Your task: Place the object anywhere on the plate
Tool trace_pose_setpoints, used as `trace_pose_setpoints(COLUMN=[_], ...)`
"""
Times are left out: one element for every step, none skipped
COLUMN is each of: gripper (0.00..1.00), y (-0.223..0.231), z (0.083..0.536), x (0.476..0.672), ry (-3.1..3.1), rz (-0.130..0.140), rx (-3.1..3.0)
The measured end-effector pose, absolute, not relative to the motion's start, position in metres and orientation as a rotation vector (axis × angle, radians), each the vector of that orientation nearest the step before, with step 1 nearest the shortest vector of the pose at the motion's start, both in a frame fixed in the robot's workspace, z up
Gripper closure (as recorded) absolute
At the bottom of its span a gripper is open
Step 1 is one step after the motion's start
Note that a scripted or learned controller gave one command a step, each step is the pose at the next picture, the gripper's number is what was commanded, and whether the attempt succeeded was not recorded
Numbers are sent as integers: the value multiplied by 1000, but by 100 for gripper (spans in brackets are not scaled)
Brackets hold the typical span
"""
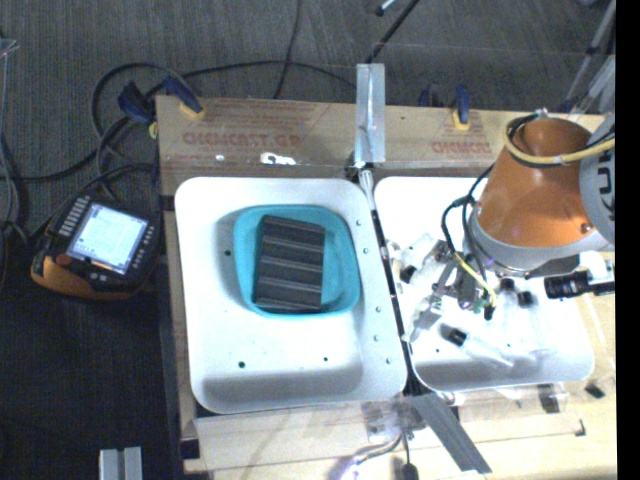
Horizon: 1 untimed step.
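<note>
The jaws (432, 303) hang low over the right bin (560, 363), near its left wall, at the end of the grey arm with its orange band (540, 183); whether they are spread or pressed together I cannot tell, since wires and metal parts crowd that spot. Across the divider, in the left bin (290, 378), a dark ribbed block (291, 264) lies flat on the teal plate (344, 268), well inside its rim and apart from the jaws. It looks stiff and fairly light, probably plastic, with grooves that should give grip; a hold across its narrower width would suit. The arm hides much of the right bin's floor, and the small bits scattered there are hard to identify.
</note>
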<state>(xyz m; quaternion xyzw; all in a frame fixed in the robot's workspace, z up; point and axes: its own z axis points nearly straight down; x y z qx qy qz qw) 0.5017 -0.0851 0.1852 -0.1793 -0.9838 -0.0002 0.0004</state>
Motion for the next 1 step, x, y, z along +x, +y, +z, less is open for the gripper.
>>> trace_pose_setpoints(gripper=[0], y=[-192], z=[202], x=[484], ry=[-3067], rz=[2], rx=[-689])
